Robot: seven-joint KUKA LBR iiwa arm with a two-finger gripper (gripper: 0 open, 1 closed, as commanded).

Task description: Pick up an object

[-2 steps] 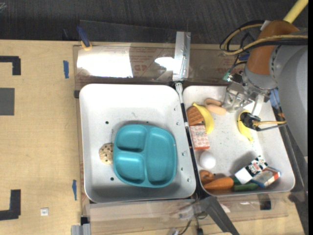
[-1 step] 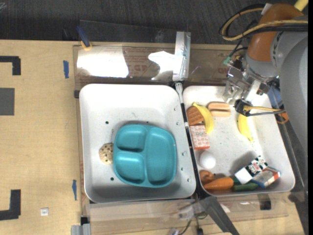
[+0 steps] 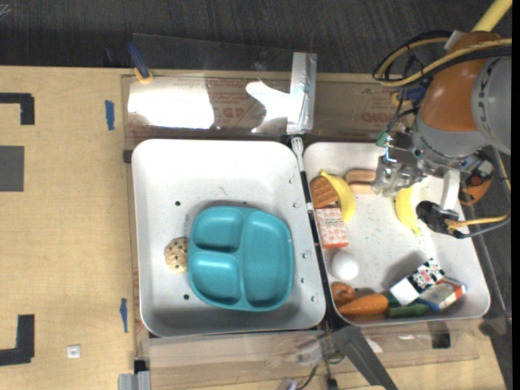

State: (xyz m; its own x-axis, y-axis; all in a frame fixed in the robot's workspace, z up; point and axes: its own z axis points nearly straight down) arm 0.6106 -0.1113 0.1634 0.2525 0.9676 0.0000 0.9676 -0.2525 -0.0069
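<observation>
Yellow banana (image 3: 405, 210) lay just below the gripper (image 3: 391, 171) in the right bin (image 3: 479, 275), jaw opening impossible to tell, nothing visibly held.

Even, bright overhead light; focus slightly soft throughout.
Strong white glare washes out the clear plastic sheet (image 3: 213, 104) behind the shallow white left bin (image 3: 154, 218); the teal divided plastic tray (image 3: 241, 256) casts a faint shadow, and the floor along the top stays dim.

Left bin (image 3: 154, 169): teal divided plate (image 3: 241, 256) center, cookie (image 3: 176, 253) touching at its 9 o'clock. Right bin (image 3: 475, 287): gripper (image 3: 396, 175) at 12 o'clock over hot dog (image 3: 360, 175), bananas, carrot (image 3: 363, 303) at 7.
</observation>
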